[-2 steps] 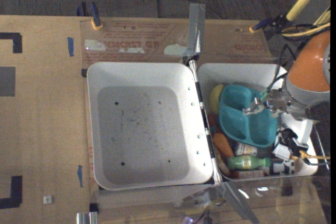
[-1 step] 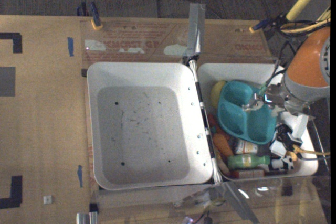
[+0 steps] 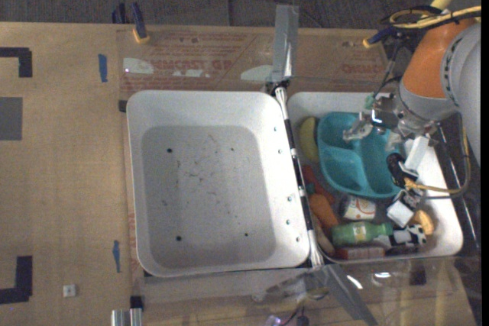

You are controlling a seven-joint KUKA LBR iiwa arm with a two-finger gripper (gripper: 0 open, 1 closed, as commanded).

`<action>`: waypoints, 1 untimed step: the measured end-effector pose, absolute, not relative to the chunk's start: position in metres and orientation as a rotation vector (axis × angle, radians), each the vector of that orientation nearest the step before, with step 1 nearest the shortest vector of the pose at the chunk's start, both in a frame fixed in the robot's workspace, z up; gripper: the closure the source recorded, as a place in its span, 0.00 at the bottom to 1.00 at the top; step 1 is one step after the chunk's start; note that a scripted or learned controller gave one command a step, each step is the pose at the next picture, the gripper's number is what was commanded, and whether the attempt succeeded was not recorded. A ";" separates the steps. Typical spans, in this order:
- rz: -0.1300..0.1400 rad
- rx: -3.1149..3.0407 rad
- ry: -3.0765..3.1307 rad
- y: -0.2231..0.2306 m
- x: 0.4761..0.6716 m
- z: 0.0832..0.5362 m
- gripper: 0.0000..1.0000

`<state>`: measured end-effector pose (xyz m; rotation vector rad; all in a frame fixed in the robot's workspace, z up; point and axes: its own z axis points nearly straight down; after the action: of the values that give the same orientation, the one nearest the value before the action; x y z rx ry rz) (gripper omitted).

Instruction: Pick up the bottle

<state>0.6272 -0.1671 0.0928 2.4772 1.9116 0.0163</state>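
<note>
Below the gripper (image 3: 380, 121), well apart from it, the green bottle (image 3: 361, 233) lies on its side in the right bin (image 3: 451, 240).

I'm seeing a green bottle (image 3: 361, 232) with a white cap, a teal dish (image 3: 353, 163), a yellow banana (image 3: 308, 139), an orange carrot (image 3: 323, 210), both bins (image 3: 153, 118) showing white.
</note>
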 end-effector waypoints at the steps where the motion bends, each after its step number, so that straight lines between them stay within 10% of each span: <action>1: 0.027 2.627 1.738 -0.200 0.642 0.094 0.00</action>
<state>0.6416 -0.1996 0.0942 2.6269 1.7380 0.0274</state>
